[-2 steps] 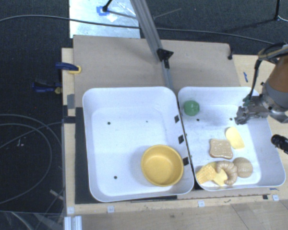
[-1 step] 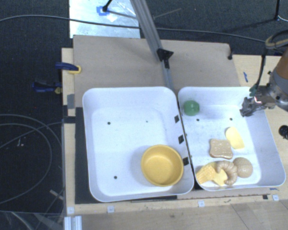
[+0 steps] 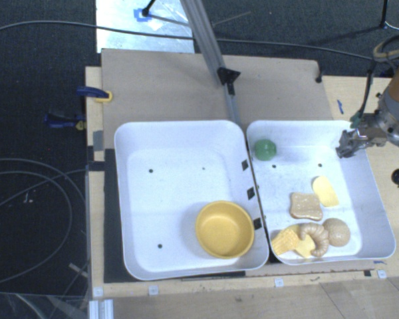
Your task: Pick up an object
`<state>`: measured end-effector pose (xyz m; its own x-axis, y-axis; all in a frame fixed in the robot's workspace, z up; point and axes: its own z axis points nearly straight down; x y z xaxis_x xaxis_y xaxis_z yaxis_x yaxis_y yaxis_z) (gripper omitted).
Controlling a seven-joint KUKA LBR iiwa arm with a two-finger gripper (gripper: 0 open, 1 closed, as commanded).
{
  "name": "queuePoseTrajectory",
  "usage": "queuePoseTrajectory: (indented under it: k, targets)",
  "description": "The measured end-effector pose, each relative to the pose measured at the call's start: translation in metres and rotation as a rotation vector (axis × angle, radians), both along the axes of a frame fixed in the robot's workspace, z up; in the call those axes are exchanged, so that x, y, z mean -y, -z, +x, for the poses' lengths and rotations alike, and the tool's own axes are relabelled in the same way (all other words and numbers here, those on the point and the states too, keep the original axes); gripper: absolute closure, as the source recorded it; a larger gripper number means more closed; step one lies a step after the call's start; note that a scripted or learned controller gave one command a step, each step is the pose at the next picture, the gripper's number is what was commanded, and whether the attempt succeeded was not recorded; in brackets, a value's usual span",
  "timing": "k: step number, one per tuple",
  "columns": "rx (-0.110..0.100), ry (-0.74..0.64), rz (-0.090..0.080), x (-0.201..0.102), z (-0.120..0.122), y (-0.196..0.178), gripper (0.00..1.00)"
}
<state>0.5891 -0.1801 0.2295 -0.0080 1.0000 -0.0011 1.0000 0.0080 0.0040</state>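
Gripper (image 3: 346, 145) hangs over the right bin's (image 3: 379, 205) far right rim, apparently touching nothing; how wide its jaws stand I cannot tell. Nearest it, a flat pale-yellow slice (image 3: 325, 191) lies with its long axis running toward the near right corner. Beside that sits a toast-like piece (image 3: 306, 206).

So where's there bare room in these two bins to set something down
Most of the left bin is bare, above and left of the yellow bowl. In the right bin, there is bare floor between the green ball and the gripper. Its near end is crowded with toy food.
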Motion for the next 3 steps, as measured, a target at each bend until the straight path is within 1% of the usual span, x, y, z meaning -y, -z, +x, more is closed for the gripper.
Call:
queuePoseTrajectory:
  k: [1, 2, 3]
  targets:
    - [-0.003, -0.002, 0.003, -0.053, 0.000, 0.008, 1.00]
    - [-0.002, -0.003, 0.003, -0.105, 0.010, 0.015, 1.00]
    - [-0.002, -0.004, 0.003, -0.164, 0.009, 0.004, 1.00]
